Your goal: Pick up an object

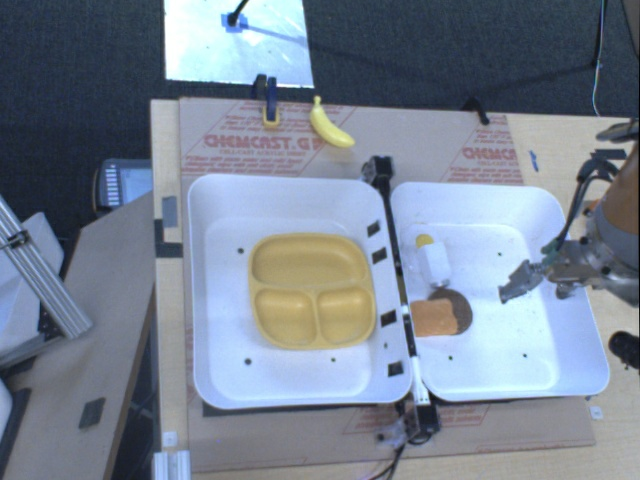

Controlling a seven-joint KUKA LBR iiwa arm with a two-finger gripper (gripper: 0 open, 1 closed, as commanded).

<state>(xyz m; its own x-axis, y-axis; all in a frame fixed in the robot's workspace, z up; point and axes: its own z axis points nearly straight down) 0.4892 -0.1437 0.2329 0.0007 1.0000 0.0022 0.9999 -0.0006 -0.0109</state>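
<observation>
Pincer hangs over the right bin, nothing between its tips; whether they're spread, I can't tell. Approach step, I'd say. Next: travel toward the white bottle and orange block, both lying by the bin's left wall. Left bin holds a yellow divided tray.

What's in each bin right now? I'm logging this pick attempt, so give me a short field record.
left bin: yellow divided tray
right bin: small white bottle, orange block on brown disc
gripper: over the right bin, apart from the objects
outside bins: banana on the bench
</observation>
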